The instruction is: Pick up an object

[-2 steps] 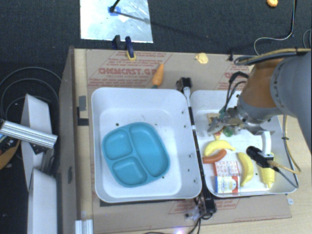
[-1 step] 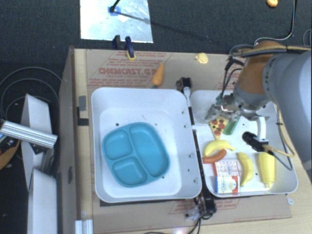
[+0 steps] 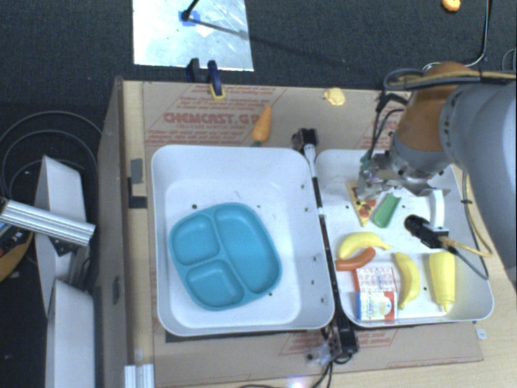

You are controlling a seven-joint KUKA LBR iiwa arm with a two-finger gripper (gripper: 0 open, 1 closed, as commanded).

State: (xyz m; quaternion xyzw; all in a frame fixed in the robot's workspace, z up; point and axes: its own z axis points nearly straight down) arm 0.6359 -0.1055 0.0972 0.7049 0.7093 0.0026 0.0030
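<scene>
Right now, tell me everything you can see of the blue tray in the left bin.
The blue tray is a rounded, light blue dish that looks like smooth plastic, divided into three compartments: two across the top, one along the bottom. It lies flat and slightly turned on the floor of the left bin, near the middle, touching nothing else.

Bright, even light is falling from above, washing the two white bins [image 3: 242,168] nearly to glare along their rims. Beyond the bins, a foil sheet [image 3: 192,23] is glinting against the dark floor, which is swallowing detail. Shadows under the blue tray [image 3: 224,255] are lying soft and short. The whole frame is looking slightly soft and grainy.
</scene>
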